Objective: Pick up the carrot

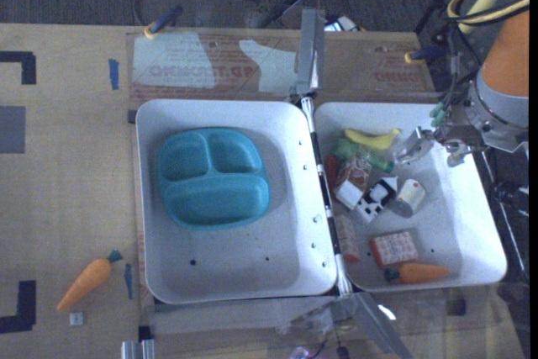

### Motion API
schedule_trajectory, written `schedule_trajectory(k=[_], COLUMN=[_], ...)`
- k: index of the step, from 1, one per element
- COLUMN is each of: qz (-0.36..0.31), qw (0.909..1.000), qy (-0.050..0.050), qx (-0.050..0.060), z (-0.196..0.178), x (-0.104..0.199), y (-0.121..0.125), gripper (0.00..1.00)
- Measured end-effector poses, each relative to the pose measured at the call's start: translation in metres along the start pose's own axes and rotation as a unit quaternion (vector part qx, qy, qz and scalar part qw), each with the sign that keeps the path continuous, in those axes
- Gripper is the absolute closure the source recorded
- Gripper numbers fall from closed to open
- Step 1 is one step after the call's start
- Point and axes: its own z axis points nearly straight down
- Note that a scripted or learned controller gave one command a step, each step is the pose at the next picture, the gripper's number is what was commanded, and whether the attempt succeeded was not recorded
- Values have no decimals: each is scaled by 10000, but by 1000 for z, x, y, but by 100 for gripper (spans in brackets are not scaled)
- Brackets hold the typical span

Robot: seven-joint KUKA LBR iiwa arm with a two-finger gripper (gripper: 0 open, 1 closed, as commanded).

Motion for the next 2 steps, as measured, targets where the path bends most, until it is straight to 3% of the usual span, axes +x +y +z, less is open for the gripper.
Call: schedule_trajectory(k=[1,2], qz=[657,-370], qw=[9978,9993], qy=[-7,-13], qx=[-19,-26], z=[-8,-52], x=[-14,7], y=[43,43], gripper=[0,0])
